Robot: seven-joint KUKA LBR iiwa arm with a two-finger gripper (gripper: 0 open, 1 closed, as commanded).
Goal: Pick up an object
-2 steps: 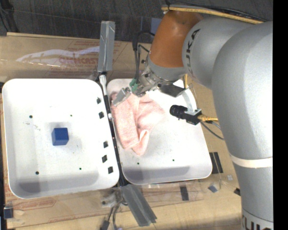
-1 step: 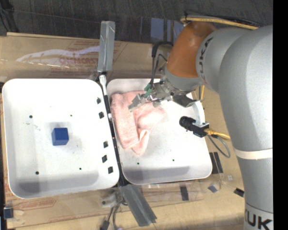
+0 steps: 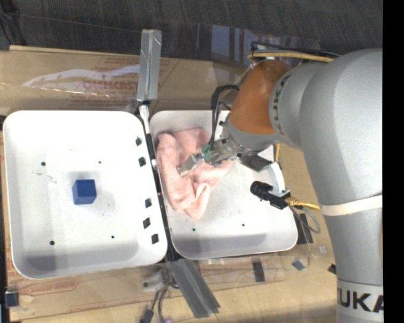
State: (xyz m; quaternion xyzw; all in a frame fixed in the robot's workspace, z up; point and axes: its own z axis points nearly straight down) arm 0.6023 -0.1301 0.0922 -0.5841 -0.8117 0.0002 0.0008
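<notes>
The tool [image 3: 190,164] rested on a crumpled pink cloth [image 3: 182,173] in the right white bin [image 3: 283,237]. Its grip state could not be told. A small blue cube [image 3: 85,191] sat in the left white bin [image 3: 27,247]

Two bins were set side by side on the desk [image 3: 27,69]; a cube [image 3: 85,191] lay in the left bin [image 3: 27,247]; a cloth [image 3: 182,170] lay in the right bin [image 3: 256,237], under the gripper [image 3: 188,163].

We see even, bright overhead light on the left bin [image 3: 27,180], whose white floor nearly washes out. Soft grey shadows pool along its near wall. Behind it, cardboard [image 3: 81,79] shows glare streaks. Focus is slightly soft throughout.
</notes>
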